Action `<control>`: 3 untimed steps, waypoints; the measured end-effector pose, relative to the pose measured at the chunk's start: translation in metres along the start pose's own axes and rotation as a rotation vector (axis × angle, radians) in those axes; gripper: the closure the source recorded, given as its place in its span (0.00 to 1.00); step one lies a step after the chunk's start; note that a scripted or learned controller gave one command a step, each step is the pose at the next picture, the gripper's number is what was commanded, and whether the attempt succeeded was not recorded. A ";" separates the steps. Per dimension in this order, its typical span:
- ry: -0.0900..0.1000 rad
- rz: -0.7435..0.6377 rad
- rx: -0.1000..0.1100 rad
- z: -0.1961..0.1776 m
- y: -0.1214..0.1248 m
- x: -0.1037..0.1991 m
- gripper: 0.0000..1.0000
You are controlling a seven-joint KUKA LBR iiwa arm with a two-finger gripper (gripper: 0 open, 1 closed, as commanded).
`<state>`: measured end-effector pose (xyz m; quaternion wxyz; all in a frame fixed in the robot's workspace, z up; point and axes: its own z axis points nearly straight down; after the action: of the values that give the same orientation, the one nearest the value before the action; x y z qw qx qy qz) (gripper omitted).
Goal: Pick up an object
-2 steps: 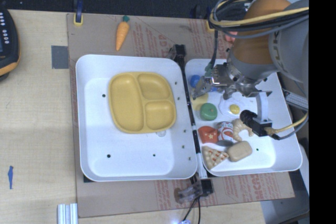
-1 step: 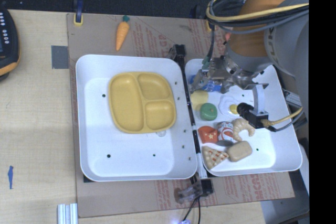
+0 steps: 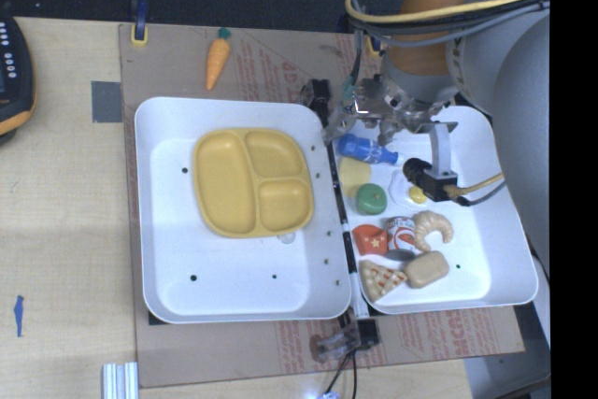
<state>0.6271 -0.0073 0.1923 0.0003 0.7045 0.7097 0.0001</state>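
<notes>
1. On the far left of the worktop (image 3: pixel 65 229) we see part of a dark gadget with an orange edge (image 3: pixel 11 75). It sits well apart from the bins.
2. A toy carrot (image 3: pixel 217 59) lies on the brown mat above the left bin (image 3: pixel 168 285).
3. Inside the left bin we see a yellow plate with three parts (image 3: pixel 250 180).
4. The right bin (image 3: pixel 509 266) holds a pile of small toy foods, and any one of them could be the thing to pick up.
5. Near its left wall we see a blue toy (image 3: pixel 364 149), a pale yellow block (image 3: pixel 354 174) and a green round toy (image 3: pixel 372 197).
6. Lower down we see a red toy (image 3: pixel 370 238), a small can (image 3: pixel 402 232), a croissant (image 3: pixel 434 225), a pizza slice (image 3: pixel 381 278) and a tan bun (image 3: pixel 427 269). They touch each other.
7. The tool (image 3: pixel 378 115) hangs over the top of the right bin, just above the blue toy. We cannot tell if it is spread or pressed together, and we see nothing pinched in it.
8. We think these toys are light, hard plastic. They may be smooth and slip.
9. We think the blue toy is the closest one to take. Grabbing it across its thin middle looks best.
10. The green round toy could roll away, so it needs a squeeze right across its middle.
</notes>
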 end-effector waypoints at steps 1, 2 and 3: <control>-0.001 0.006 0.009 0.001 -0.047 -0.023 0.00; 0.000 0.003 0.007 0.001 -0.055 -0.016 0.00; -0.003 0.009 0.012 0.090 -0.028 -0.093 0.00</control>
<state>0.5997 -0.1001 0.1018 -0.0028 0.7076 0.7066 -0.0051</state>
